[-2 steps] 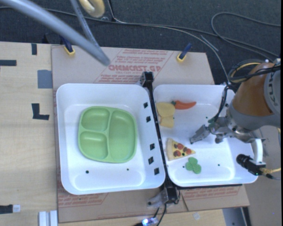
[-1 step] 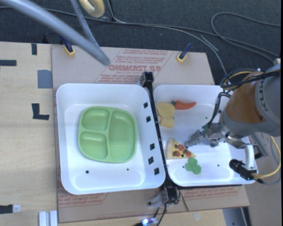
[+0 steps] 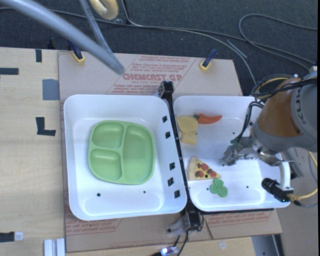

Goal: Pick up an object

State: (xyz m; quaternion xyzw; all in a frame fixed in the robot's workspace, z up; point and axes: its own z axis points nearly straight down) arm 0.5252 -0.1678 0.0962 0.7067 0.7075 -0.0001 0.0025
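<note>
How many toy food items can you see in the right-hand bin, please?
4: an orange carrot near the far wall, a yellow piece beside it, a pizza slice near the divider, and a green piece near the front wall. The arm may hide others.

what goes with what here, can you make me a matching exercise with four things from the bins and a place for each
Things:
1. green divided plate
2. carrot
3. pizza slice
4. gripper

Places:
A. far end of the right bin, beside a yellow piece
B. over the right bin's floor, on its right half
C. in the middle of the left bin
D. near the right bin's front left corner, next to a small green piece

Right pairs: 1-C, 2-A, 3-D, 4-B
</note>
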